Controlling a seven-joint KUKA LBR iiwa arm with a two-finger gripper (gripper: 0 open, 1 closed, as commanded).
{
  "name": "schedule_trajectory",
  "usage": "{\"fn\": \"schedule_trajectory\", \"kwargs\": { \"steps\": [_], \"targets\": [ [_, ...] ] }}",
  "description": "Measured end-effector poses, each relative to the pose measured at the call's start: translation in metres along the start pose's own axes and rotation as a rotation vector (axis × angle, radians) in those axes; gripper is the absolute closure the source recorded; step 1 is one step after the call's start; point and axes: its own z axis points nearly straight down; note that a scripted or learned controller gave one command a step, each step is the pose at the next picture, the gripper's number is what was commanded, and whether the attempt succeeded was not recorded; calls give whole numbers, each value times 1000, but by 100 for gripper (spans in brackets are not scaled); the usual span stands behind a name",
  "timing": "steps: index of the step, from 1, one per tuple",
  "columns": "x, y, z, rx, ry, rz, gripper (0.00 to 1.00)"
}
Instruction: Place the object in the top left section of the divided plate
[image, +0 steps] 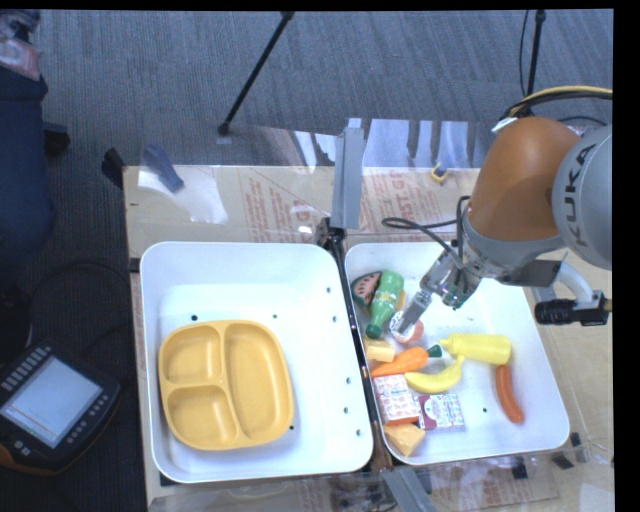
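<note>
A yellow divided plate (283, 412) lies in the left bin (200, 265), with two small sections on its left and one large section on its right. All its sections are bare. My gripper (408, 320) hangs low over the left part of the right bin (540, 400). It is just right of a green bottle (384, 303) and above a pinkish piece (414, 334). An orange carrot (400, 362) lies right below it. Nothing shows in the gripper.
The right bin also holds a watermelon slice (365, 287), a banana (438, 379), a yellow squeeze bottle (481, 348), a red sausage (509, 393), two small cartons (420, 405) and cheese wedges (405, 438). A divider wall (347, 330) separates the bins.
</note>
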Motion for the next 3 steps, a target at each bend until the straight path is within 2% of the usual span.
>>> {"fn": "schedule_trajectory", "kwargs": {
  "steps": [1, 2, 3],
  "targets": [
    [44, 64, -1, -5, 1, -350, 0],
    [90, 108, -1, -4, 1, -581, 0],
    [90, 108, -1, -4, 1, -579, 0]
  ]
}}
